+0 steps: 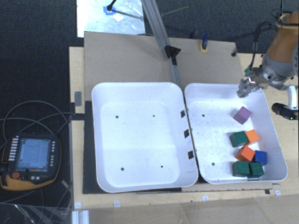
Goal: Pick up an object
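On cardboard-topped bench (126, 59): 2 white bins (140, 90).

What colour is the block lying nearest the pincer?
Purple: the block shows best in the camera view, apart from the others.

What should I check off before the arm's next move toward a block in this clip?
1. Gripper above the right bin: ok, over its far edge.
2. Gripper carrying nothing: cannot tell.
3. Free-standing target: ok, purple block sits apart from the others.
4. Gripper lined up over purple block: not ok, it sits nearer the bin's far edge.
5. Remaining blocks easy to grasp: not ok, green block and orange block touch in a tight cluster.
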